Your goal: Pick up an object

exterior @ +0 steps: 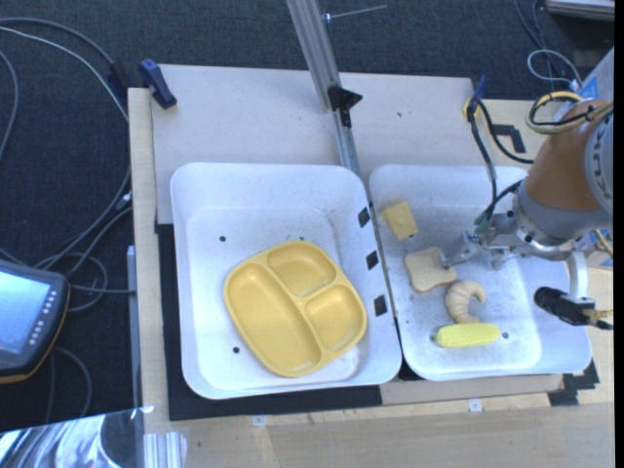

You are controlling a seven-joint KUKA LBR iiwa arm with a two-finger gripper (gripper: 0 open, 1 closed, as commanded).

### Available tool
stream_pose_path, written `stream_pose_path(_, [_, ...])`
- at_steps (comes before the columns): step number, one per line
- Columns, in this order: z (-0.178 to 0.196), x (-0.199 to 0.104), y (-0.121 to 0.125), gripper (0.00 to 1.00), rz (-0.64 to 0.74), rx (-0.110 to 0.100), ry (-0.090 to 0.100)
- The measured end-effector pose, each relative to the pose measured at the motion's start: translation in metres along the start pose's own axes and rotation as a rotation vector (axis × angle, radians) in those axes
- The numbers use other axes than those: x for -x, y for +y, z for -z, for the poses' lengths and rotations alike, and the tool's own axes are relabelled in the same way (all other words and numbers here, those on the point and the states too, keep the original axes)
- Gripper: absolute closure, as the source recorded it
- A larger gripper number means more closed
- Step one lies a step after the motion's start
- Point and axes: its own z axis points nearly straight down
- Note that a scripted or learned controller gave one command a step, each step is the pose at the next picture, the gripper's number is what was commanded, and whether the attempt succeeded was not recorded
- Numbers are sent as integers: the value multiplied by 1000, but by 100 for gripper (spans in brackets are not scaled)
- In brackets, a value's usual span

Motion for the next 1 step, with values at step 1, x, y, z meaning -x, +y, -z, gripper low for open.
stream_pose_path(1, [12, 0, 1, 100, 1, 4, 0])
